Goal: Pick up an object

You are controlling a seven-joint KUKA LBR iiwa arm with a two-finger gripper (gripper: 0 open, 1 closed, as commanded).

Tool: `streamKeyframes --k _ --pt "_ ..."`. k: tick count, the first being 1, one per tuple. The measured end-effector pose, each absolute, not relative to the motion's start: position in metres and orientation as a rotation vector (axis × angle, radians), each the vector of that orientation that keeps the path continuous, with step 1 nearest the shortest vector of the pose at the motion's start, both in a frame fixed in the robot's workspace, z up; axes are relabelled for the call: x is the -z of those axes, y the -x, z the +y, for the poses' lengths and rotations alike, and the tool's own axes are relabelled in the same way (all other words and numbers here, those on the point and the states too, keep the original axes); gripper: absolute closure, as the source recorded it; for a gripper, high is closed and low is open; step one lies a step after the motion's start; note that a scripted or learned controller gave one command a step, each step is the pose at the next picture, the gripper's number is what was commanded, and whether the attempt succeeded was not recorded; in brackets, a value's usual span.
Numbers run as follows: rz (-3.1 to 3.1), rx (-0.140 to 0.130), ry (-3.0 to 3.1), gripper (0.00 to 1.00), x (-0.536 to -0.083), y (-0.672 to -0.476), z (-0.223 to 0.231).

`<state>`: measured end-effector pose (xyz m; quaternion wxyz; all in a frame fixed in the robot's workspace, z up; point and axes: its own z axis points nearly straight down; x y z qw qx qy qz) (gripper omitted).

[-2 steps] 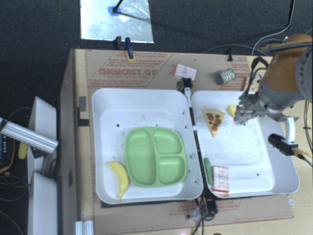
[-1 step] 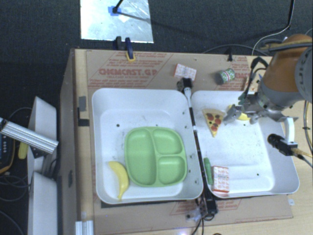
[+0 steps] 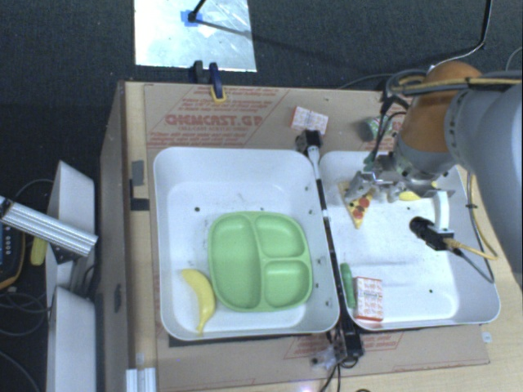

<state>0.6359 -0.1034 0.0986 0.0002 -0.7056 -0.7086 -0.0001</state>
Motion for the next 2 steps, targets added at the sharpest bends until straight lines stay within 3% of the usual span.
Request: streamKeyframes --k 1,2 --pt "-2.228 0.003 2.217 0.00 -0.085 -0.646 -0.107" --pt "-2.230 0.004 2.214 1.00 -0.096 -0.647 -0.107"
